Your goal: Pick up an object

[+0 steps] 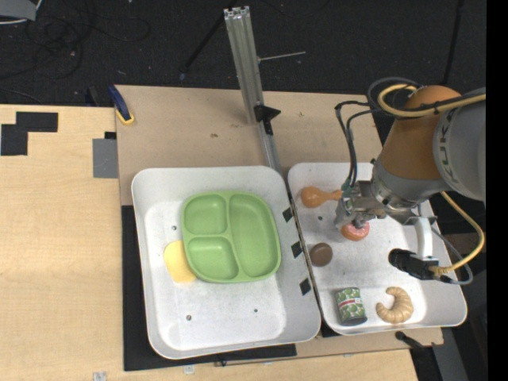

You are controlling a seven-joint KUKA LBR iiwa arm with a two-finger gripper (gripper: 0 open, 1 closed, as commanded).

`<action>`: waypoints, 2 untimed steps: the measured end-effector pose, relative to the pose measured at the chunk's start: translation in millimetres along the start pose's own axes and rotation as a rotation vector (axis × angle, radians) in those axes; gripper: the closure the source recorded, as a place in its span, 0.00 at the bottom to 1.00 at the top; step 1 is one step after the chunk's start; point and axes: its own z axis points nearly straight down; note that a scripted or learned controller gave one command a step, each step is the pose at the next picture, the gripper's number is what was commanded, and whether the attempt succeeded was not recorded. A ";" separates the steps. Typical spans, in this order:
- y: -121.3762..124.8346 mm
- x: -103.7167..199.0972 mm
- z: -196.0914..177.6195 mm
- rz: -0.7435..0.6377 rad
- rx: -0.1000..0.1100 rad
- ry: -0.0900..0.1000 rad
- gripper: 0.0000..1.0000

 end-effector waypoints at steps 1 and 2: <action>1.0 -0.9 -53.0 -0.002 -0.003 0.000 1.00; -2.8 52.7 -66.4 -0.007 0.001 0.002 1.00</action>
